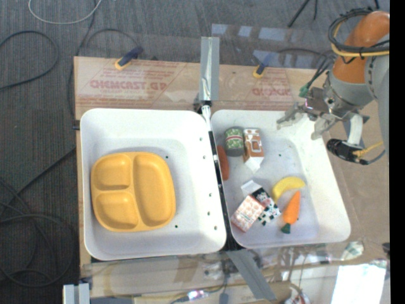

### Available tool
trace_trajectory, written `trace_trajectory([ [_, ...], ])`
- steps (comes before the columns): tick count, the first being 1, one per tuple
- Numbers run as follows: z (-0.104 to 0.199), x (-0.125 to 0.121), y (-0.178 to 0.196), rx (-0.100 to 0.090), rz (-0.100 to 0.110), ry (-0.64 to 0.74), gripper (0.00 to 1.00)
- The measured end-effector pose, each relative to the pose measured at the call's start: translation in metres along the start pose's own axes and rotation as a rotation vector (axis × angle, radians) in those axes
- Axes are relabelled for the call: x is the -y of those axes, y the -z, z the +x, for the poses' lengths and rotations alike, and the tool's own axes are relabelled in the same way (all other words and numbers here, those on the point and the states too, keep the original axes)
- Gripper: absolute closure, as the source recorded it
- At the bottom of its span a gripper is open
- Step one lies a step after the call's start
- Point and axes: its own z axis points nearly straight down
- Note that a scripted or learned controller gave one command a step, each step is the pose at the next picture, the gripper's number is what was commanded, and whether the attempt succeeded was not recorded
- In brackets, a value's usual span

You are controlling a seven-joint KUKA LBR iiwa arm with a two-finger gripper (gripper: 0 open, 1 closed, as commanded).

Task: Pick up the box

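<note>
1. The tool [304, 116] hangs over the right bin [329, 189] at its 1 o'clock corner; its fingers look spread apart, with nothing between them.
2. The box [248, 212], pinkish-white, lies flat at about 7 o'clock in that bin, touching a black-and-white checkered thing [268, 209].
3. Banana [288, 186] and carrot [291, 211] sit just at 3 o'clock of the box.
4. Up at 11 o'clock there's a green can [234, 141] beside a small brown carton [254, 143].
5. The left bin [114, 126] holds a yellow divided tray [133, 190].
</note>
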Motion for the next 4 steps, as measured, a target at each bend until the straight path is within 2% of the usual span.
trace_trajectory([
  [1, 0.001, 0.014, -0.089, 0.0, 0.001, 0.004, 0.0],
  [2, -0.003, -0.015, -0.092, -0.017, 0.0, -0.144, 0.0],
  [3, -0.004, 0.024, -0.093, -0.006, -0.009, -0.241, 0.0],
  [4, -0.013, 0.073, -0.092, -0.002, -0.011, -0.241, 0.0],
])
